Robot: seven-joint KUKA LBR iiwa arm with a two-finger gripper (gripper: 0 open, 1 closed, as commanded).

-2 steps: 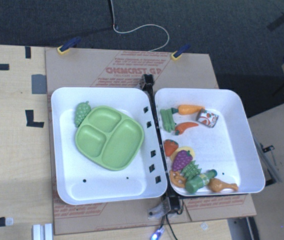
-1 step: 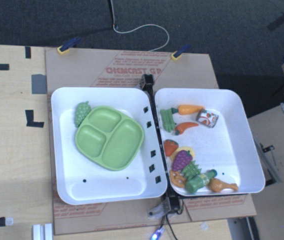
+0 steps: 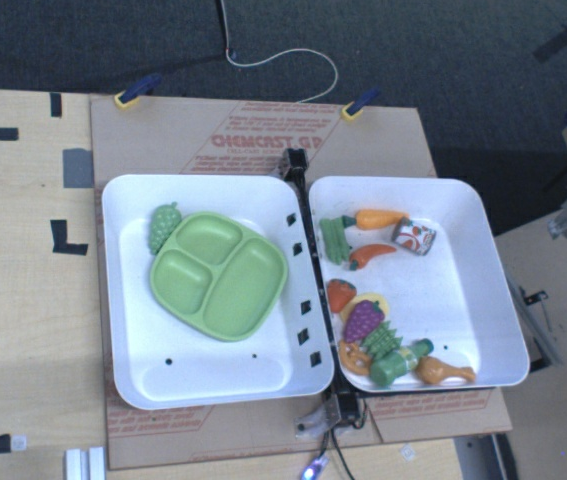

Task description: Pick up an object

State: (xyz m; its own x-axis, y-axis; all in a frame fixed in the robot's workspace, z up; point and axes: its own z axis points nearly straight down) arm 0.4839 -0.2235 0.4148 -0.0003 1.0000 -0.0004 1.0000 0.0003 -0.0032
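In the right bin [image 3: 468, 268] your open floor lies along the right half and the middle, while toys crowd the left wall and the near corner: a carrot [image 3: 378, 219], a can [image 3: 413, 236], purple grapes [image 3: 361, 319] and a green bottle [image 3: 398, 363]. In the left bin [image 3: 123, 268] a green divided plate [image 3: 218, 276] fills the centre with green grapes [image 3: 163, 226] touching its far left edge. That leaves you a strip of bare floor along the near wall.

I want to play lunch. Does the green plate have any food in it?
Empty. The green plate in the left bin shows three bare compartments; green grapes lie beside its rim, not inside.
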